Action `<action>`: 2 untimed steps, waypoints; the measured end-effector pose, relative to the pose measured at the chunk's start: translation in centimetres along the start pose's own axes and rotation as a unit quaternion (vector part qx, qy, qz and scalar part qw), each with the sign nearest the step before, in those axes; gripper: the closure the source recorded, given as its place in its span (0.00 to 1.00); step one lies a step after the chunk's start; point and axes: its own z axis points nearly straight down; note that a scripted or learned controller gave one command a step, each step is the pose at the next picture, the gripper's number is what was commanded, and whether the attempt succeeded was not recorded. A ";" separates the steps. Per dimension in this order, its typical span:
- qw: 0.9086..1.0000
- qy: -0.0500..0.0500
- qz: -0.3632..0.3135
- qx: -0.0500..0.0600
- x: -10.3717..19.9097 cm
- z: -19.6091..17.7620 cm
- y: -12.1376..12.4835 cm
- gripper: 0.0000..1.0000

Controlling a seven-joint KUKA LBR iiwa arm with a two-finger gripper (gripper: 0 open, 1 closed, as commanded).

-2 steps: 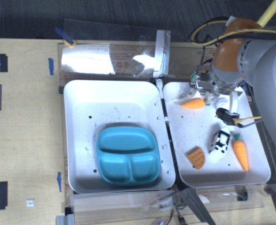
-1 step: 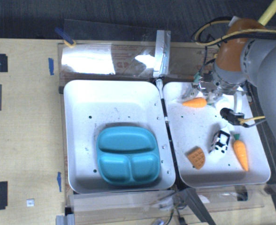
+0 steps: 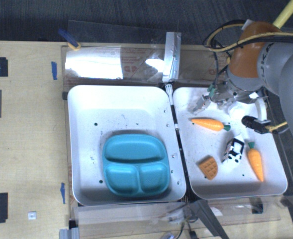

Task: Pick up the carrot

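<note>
An orange carrot (image 3: 208,124) lies sideways in the upper part of the right bin (image 3: 281,185), its green end pointing right. A second carrot (image 3: 256,164) lies lengthwise near that bin's right wall, green top toward the back. My gripper (image 3: 212,97) hangs over the back of the right bin, just behind the sideways carrot and apart from it. Nothing shows in it. The grey arm with its orange band (image 3: 248,54) reaches in from the upper right.
A black-and-white toy cow (image 3: 232,150) and a brown waffle-like piece (image 3: 208,167) lie in the right bin between the carrots. A blue divided tray (image 3: 135,164) sits in the left bin (image 3: 81,108). Cables and a black fitting (image 3: 253,124) hang beside the wrist.
</note>
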 end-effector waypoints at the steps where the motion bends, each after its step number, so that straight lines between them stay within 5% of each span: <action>1: 1.000 0.003 -0.020 0.002 2.8 0.4 -5.0 0.00; 2: 0.993 0.002 0.115 0.003 2.2 0.3 -9.7 0.00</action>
